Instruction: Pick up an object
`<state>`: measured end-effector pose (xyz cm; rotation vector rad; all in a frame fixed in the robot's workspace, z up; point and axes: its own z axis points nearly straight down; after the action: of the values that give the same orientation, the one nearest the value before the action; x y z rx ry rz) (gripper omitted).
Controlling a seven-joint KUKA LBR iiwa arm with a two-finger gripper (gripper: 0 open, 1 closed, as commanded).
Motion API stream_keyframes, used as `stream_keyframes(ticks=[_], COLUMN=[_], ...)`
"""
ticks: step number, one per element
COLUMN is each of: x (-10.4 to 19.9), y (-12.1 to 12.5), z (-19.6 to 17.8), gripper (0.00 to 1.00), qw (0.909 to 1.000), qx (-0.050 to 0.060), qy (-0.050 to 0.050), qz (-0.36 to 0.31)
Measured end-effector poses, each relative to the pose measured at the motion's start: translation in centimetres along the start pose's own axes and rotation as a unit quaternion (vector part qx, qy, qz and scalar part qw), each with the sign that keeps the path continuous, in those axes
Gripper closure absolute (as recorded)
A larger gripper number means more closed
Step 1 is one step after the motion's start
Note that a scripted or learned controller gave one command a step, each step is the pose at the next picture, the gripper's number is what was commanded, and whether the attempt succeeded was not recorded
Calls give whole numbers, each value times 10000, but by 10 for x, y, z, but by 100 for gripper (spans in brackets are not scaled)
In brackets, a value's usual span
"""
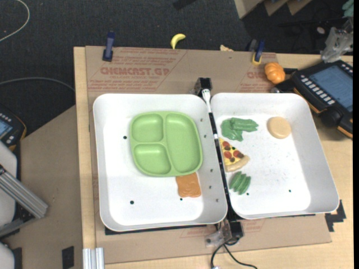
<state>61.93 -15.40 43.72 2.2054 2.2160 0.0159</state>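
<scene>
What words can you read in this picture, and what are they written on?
"CHEMCAST G P" in red print, repeated in two spots on the brown board under the white bins; its last letters are unclear.
Smaller red lines above and below that print: too blurred to read.
The black handheld device at the right has a screen and buttons: too small to read.
I can't make out any writing on the toy food or on the green tray.
</scene>
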Motion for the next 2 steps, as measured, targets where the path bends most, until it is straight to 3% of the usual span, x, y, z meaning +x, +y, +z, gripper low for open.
stream_keyframes(ticks=[1,2], x=[140,-3], y=[-1,-31], z=[5,-53], gripper=[100,100], qw=[9999,9999], qx=[88,40], qy=[40,-23], qz=[-52,93])
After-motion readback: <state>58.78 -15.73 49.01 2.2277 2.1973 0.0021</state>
